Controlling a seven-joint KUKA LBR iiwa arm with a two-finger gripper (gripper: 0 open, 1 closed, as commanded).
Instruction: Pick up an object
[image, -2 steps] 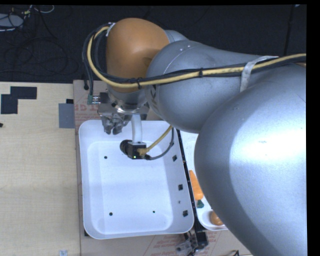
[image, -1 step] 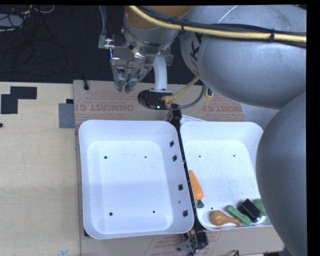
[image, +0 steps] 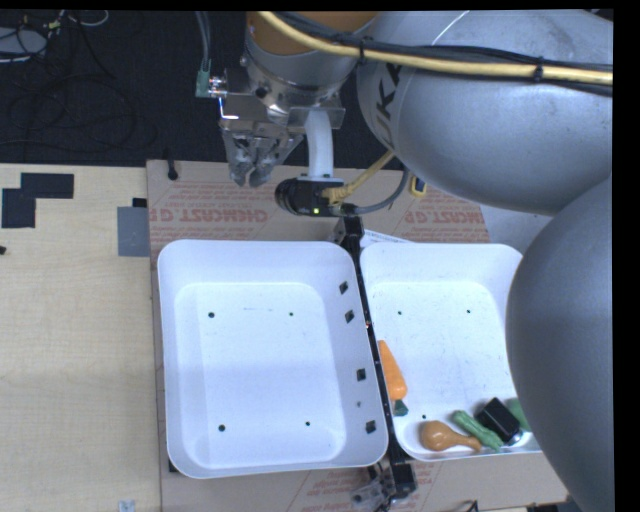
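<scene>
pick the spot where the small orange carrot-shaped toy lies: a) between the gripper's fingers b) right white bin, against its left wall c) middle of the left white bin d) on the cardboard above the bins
b: the small orange carrot-shaped toy lies inside the right white bin, up against its left wall beside the divider, above the tan pear-shaped toy in the bin's lower corner.

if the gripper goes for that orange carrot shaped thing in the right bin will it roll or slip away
Probably somewhat. The orange carrot-shaped piece looks tapered and smooth, so it may slip between fingers or roll in an arc when nudged. It lies against the right bin's left wall, which could block rolling that way but crowd a finger. It looks like a light, stiff toy, though material can't be confirmed.
</scene>
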